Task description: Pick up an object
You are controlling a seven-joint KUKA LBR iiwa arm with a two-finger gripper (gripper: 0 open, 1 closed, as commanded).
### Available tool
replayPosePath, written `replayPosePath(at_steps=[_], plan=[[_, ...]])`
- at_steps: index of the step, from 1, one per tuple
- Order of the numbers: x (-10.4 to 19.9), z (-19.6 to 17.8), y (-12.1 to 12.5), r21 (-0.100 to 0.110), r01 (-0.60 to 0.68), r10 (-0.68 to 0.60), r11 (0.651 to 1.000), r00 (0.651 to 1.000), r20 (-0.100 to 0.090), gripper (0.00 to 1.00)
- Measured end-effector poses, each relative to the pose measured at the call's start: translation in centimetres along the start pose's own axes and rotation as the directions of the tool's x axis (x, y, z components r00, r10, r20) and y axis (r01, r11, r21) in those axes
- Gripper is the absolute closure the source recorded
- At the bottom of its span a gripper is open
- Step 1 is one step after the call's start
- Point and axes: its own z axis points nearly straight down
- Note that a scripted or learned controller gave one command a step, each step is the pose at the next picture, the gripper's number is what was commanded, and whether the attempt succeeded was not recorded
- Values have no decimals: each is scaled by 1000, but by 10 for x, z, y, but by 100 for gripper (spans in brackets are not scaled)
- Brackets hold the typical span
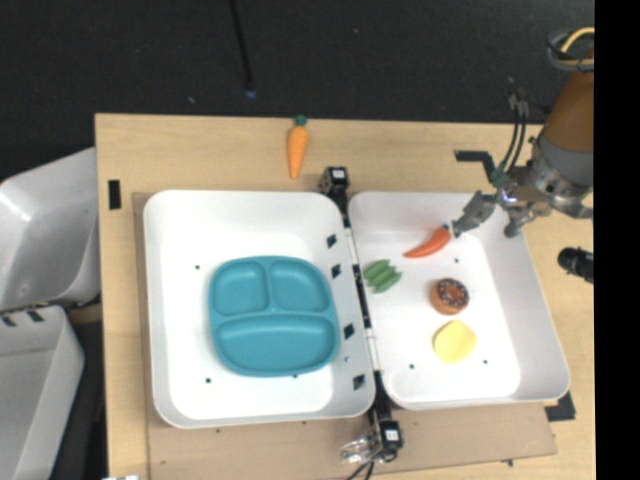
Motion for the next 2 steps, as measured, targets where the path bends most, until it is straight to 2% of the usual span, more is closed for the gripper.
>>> replayPosePath(at_steps=[1, 2], plan=[[0, -9, 3, -13, 4, -4, 1000, 1000, 3, 0], [-4, 34, 7, -10, 3, -3, 1000, 1000, 3, 0]])
